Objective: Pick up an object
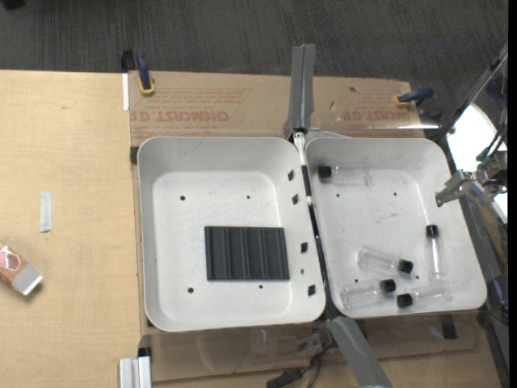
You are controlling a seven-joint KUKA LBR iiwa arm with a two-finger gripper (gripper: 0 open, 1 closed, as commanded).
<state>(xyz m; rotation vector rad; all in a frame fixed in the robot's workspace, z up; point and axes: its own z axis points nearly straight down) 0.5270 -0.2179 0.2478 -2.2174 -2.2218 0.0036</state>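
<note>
A black ribbed rectangular block [246, 253] lies flat in the middle of the left bin [161, 168]. The right bin [440, 156] holds several clear vials with black caps. One vial [346, 173] is near its back left corner, and one [435, 253] lies along the right side. Three more [380, 259] [365, 295] [426, 297] cluster at the front. My gripper [464, 191] is a blurred grey metal shape at the right edge, over the right bin's right rim and apart from every object.
Both bins rest on cardboard [210, 107] held by clamps [144, 78] [412, 98]. A grey bar [303, 87] rises behind the seam between the bins. On the wooden bench at left lie a small packet [18, 268] and a grey strip [45, 212].
</note>
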